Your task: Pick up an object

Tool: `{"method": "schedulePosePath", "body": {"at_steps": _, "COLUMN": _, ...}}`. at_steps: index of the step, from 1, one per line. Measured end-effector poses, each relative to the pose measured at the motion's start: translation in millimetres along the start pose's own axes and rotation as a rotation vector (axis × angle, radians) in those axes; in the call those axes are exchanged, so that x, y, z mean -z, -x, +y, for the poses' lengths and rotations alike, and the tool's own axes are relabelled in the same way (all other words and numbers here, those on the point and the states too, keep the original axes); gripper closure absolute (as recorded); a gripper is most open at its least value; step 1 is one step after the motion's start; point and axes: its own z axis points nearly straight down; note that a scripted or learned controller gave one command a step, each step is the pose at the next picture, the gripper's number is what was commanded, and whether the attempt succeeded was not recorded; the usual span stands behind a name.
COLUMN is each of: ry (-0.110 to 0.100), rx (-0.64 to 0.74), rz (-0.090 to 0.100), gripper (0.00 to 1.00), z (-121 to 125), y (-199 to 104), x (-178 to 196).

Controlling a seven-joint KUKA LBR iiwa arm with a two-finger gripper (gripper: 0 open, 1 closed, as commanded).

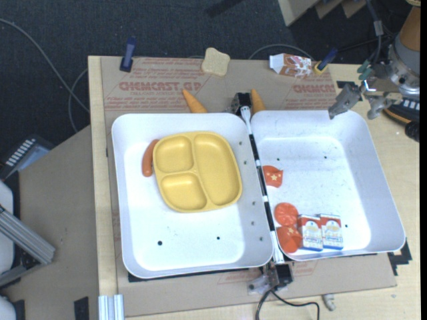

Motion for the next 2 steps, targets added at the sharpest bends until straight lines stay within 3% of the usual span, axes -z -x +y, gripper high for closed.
{"method": "schedulePosePath", "body": {"at_steps": 1, "ry": -0.005, "rx": -0.001, "rz": 0.002, "gripper": 0.00, "z": -83.3, "y": -48.2, "x": -162.4}}
{"method": "schedulePosePath", "body": {"at_steps": 2, "ry": -0.003, "rx": -0.003, "rz": 0.000, "gripper": 0.00, "z": -98.2, "y": 52.5, "x": -196.9}}
